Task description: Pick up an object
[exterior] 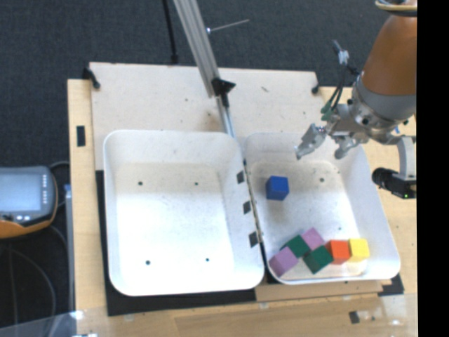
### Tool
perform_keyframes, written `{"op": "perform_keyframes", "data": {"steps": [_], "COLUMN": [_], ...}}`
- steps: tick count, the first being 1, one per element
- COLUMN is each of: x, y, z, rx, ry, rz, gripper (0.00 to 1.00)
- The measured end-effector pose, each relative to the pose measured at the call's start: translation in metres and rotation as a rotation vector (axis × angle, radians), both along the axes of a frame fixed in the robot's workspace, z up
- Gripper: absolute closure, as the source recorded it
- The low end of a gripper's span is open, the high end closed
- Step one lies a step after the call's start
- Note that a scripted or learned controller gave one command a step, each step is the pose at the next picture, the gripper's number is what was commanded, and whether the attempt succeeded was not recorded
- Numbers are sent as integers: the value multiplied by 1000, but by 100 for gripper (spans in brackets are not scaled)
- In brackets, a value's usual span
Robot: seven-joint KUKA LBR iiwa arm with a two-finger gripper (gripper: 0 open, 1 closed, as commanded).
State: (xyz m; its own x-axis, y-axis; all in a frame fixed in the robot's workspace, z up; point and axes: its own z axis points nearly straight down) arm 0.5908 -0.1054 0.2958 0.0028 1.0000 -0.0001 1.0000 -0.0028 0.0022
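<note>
Spread and gripping nothing, the pincer [324, 143] of the grey-and-orange arm [390, 55] hangs over the far end of the right bin [375, 213], its 2 metal fingers apart with bare white bin floor visible between them. Reaching in from the right, the arm is cut off by the frame edge, so its upper links cannot be made out.

A blue cube [277, 187] sits alone on the floor of the right bin, nearer than the pincer and a little to its left, clear of the fingers. Along the near wall of that bin lies a tight cluster of blocks: a lilac block [284, 260] at the left, 2 green blocks [309, 253] touching it, a pink-purple block [313, 238] just behind them, then an orange block [339, 250] and a yellow block [359, 248] side by side at the right. Where one green block ends and the other begins is hard to tell.

An aluminium post [201, 46] slants up from between the 2 bins and runs out of the top of the frame. At the left edge, a small screen device [27, 195] is partly cropped.
</note>
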Motion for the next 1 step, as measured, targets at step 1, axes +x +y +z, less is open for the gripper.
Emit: {"op": "perform_keyframes", "data": {"steps": [1], "x": [89], "y": [-46], "z": [-192], "rx": [-3], "ry": [5], "rz": [4], "gripper": [0]}}
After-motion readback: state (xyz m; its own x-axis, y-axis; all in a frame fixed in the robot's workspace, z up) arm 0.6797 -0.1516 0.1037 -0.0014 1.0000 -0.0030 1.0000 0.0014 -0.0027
